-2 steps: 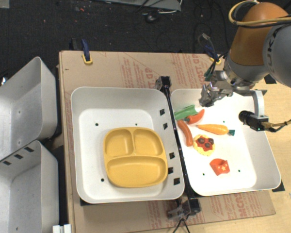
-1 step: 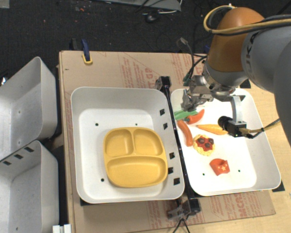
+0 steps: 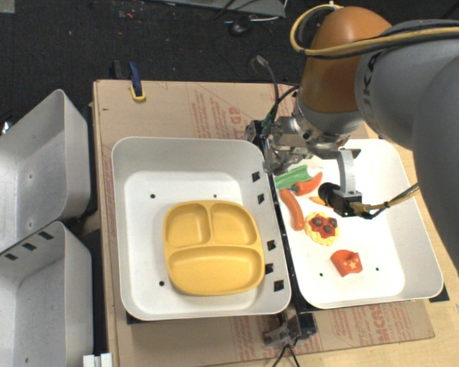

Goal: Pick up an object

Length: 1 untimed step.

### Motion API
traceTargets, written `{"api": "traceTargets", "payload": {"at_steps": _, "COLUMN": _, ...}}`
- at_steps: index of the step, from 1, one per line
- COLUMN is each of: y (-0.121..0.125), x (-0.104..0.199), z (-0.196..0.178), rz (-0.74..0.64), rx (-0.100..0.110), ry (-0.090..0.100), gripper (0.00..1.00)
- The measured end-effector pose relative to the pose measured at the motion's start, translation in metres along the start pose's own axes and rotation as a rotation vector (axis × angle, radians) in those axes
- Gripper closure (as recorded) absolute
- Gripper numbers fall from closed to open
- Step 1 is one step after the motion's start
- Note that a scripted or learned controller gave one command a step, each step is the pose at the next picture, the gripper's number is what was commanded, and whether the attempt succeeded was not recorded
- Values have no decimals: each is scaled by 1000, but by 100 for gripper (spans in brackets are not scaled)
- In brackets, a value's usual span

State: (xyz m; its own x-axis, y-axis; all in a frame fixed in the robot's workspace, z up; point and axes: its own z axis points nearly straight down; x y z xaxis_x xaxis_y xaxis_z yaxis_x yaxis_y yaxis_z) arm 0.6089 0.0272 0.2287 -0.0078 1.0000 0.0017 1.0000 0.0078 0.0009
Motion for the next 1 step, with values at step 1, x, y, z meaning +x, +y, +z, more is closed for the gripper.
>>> {"api": "traceTargets", "payload": {"at_steps": 1, "y": -17, "x": 56, "z": 8, "rz": 0, "rx": 4, "ry": 0, "gripper": 100}}
